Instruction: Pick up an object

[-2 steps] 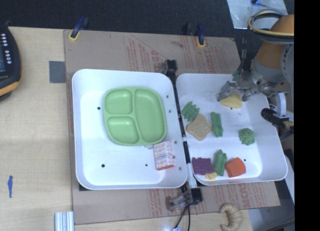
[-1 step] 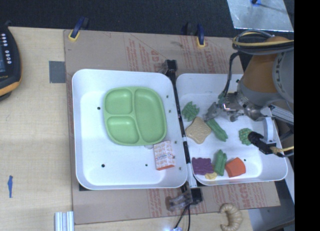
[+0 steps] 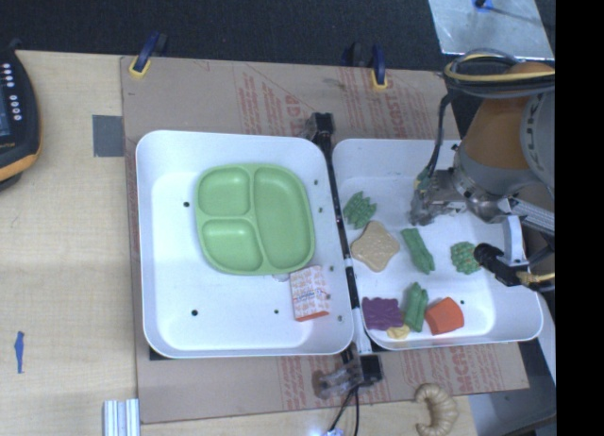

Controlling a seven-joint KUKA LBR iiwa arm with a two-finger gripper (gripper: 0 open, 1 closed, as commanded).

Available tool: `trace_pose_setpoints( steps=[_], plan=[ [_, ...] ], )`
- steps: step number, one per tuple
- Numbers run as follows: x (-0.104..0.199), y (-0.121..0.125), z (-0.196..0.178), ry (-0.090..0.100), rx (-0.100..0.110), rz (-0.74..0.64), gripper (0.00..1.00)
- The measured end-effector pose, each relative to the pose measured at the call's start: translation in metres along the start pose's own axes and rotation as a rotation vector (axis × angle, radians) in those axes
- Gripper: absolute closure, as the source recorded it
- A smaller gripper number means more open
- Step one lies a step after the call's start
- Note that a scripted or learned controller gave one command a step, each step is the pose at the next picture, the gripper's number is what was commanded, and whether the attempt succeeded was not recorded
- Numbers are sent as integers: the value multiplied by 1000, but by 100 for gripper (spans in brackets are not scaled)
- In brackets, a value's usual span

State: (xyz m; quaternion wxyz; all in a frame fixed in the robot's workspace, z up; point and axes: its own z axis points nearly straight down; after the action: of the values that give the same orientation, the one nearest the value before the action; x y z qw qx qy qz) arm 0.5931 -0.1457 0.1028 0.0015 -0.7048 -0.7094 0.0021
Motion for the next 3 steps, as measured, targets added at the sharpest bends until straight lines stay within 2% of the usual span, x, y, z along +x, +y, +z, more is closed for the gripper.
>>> trace_pose_setpoints(
  steps=[1, 2, 3],
  plan=[
    [0, 0, 0, -1, 1, -1, 0],
    [-36, -40, 12, 1, 2, 4, 0],
    [-36, -38, 1, 0, 0, 1, 100]
  ],
)
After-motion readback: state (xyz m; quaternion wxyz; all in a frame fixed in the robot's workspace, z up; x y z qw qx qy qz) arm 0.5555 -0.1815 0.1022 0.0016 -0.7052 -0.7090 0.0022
